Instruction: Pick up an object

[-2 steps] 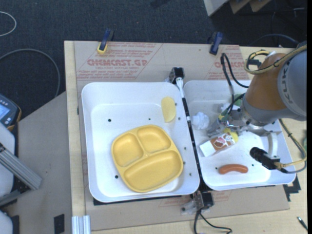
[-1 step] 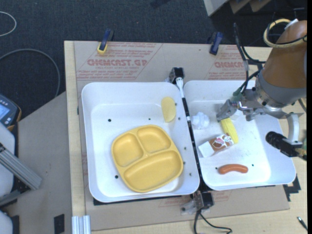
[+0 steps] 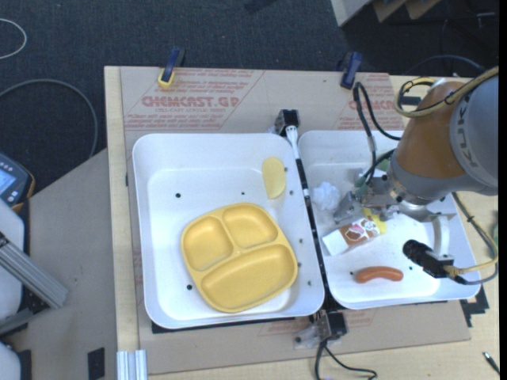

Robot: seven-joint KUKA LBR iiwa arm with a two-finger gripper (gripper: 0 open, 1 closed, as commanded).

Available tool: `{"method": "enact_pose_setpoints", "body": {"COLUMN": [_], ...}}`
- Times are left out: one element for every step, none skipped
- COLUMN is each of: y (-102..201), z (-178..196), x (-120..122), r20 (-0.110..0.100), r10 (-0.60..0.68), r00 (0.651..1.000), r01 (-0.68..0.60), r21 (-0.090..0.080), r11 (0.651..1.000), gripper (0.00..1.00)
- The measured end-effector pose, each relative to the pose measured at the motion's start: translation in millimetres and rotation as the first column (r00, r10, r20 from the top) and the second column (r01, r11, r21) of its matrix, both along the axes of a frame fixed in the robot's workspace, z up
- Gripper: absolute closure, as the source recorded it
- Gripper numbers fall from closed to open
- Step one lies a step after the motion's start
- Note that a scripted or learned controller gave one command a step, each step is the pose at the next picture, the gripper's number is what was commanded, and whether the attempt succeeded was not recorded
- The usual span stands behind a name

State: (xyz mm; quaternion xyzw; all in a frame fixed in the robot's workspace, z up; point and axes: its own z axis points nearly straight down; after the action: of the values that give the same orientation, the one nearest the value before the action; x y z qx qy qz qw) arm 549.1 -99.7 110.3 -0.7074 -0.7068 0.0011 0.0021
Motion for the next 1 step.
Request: {"method": "enact_pose_setpoints", "body": {"y": [55.4], "z": [77.9], "x": [-60.0], "r20": [0.002], "r10": [0.005], "r00": [1.000], "r01": [-0.006], "r21": [0.002], "r11": [1.000], "gripper": [0.00]}}
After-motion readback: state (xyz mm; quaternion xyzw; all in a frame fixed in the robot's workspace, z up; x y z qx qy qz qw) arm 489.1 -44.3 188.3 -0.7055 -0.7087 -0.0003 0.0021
